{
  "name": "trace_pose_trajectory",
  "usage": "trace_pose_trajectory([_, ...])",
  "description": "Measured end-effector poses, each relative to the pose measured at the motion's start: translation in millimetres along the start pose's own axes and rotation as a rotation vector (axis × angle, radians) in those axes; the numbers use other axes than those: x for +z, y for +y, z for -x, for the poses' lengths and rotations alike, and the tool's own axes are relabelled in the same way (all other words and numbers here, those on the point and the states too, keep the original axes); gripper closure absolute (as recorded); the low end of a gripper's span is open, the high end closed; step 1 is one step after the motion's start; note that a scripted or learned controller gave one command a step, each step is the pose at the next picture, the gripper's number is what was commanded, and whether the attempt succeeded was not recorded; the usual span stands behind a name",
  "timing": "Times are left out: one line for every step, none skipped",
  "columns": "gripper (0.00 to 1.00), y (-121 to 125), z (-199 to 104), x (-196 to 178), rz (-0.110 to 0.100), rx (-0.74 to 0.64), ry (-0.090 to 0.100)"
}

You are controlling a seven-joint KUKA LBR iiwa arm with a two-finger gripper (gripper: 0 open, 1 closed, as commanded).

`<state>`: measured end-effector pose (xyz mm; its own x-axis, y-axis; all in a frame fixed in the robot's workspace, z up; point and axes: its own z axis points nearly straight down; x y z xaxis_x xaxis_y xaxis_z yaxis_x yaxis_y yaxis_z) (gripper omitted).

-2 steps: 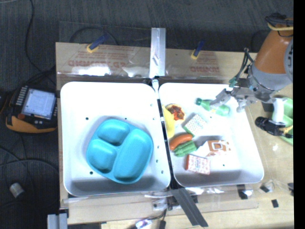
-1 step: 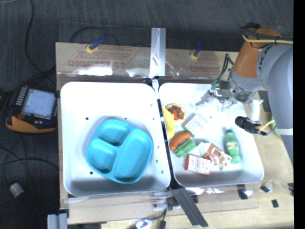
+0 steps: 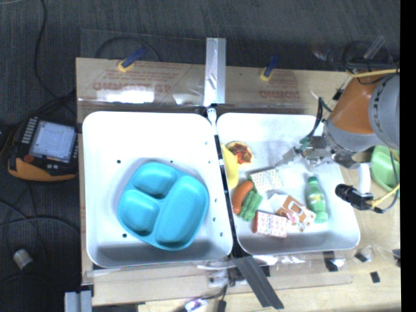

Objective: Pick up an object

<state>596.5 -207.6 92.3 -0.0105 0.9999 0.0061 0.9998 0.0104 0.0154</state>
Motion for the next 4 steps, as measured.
trace_pose_trajectory([0.00,-63.0,4.2,-2.9,0.006,-0.102,0.002])
trace_pose_trajectory([0.00,-99.4,5.3,-3.4,0.013,-0.208,-0.004])
trace_pose_trajectory([1.00,-101.0,7.6,-10.3,0.006,-0.206,-0.006])
trace_pose_trajectory([1.00,-100.5,6.9,-18.5,0.005,-0.206,-0.004])
